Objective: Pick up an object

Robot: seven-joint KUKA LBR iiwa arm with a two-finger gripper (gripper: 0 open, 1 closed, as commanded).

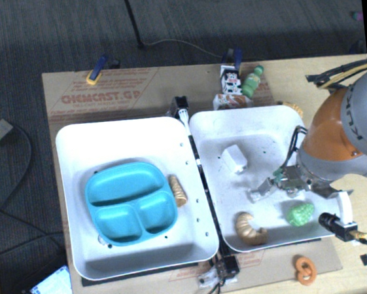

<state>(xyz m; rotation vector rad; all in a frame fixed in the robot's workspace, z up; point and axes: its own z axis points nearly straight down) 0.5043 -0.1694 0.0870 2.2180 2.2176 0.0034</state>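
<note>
Your end effector [262, 192] hangs low inside the right bin [215, 127], reaching in from the right; you cannot tell from this slant how it is set, and nothing shows in its grip. Nearest you in that bin, a brown croissant [249, 228] lies by the front wall, and a green leafy toy [300, 215] sits to its right, just below the wrist. A white block [233, 158] rests farther back, left of the end effector and apart from it.

Over in the left bin [71, 142], you see a blue tray [130, 200] with three compartments filling the middle, and a small tan ridged piece [177, 190] touching its right edge.

On the surface [111, 92] in front of the right bin lies an orange pretzel shape [305, 269]. Behind the bins, a small carton [229, 82] and a green bottle [251, 82] stand together at the back.
</note>
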